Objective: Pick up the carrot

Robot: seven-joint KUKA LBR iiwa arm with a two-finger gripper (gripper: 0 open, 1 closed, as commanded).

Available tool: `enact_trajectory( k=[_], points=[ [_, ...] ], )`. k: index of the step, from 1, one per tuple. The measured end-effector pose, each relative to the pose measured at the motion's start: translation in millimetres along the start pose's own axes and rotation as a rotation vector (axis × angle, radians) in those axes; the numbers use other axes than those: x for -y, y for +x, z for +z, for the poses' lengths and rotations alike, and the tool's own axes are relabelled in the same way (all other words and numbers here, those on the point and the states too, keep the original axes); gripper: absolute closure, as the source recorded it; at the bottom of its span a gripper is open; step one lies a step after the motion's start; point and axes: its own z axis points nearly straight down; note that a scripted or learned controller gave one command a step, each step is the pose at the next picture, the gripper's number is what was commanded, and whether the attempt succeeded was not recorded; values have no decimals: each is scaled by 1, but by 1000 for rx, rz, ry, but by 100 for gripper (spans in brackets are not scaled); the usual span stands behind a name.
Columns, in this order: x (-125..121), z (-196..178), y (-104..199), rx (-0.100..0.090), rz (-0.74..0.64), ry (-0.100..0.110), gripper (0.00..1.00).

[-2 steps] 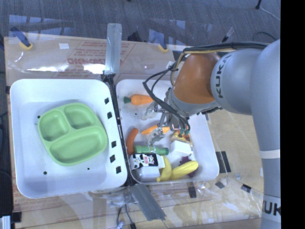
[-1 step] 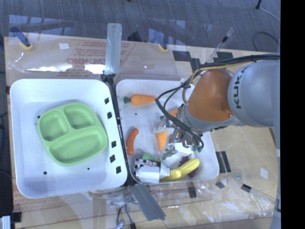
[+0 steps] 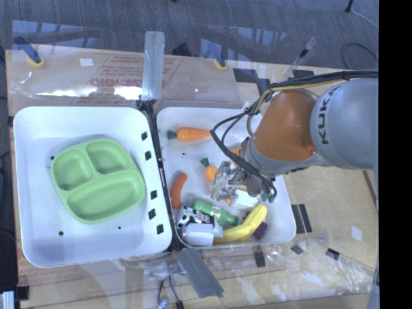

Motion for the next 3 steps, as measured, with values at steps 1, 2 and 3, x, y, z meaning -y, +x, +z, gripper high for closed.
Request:
enact_trajectory(
  k=[1,2,3],
  points=[
    [-72,-70,9,0,-17,-2,100],
    [-53,-75,42,-8,-23,-2,100],
    [-122,-89,58,-9,178,-2,100]
  ],
)
